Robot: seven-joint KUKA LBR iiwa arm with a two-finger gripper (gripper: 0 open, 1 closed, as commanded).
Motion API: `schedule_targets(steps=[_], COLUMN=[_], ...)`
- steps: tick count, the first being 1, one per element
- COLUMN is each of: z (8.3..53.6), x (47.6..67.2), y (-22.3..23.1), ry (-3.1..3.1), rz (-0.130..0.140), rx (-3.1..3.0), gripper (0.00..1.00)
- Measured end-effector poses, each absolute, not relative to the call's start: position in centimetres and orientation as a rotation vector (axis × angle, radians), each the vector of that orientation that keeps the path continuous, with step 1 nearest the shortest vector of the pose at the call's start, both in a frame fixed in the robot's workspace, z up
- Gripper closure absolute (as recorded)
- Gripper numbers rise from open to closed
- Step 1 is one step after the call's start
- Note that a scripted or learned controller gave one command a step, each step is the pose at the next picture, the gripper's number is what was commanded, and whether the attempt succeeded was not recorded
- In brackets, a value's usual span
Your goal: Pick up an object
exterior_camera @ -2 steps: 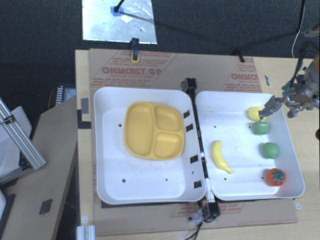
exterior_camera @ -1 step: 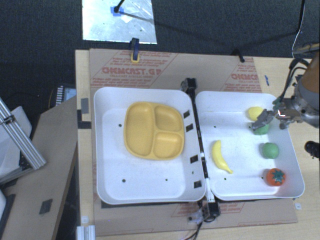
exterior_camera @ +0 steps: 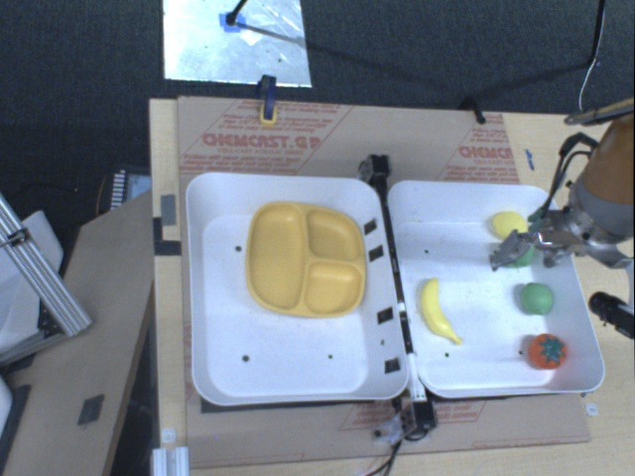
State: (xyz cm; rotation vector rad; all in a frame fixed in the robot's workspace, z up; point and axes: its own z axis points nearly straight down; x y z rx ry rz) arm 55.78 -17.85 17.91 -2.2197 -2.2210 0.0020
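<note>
Nearest me a round red-orange tomato-like toy (exterior_camera: 545, 351) sits untouched beside a green ball (exterior_camera: 537, 298) and yellow plastic banana (exterior_camera: 438, 311), while my gripper (exterior_camera: 513, 253) hovers by the yellow lemon-shaped toy (exterior_camera: 507, 224), grip state unreadable, nothing visibly lifted yet.

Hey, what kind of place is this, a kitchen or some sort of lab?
Most likely a robotics lab bench, not a kitchen: a robot arm reaches over two white bins, the fruit looks like toys, such as the banana, and a calibration-style sheet lies behind.
</note>
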Motion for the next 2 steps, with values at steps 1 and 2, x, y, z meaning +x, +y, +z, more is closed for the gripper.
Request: schedule_targets(steps=[1, 2], z=[12.0, 13.4], x=[55.2, 55.4], y=[-17.3, -17.4], ry=[-2.219, -2.224], rz=[0.003, -0.002], rx=[-2.218, -2.225], gripper=[0.0, 1.0])
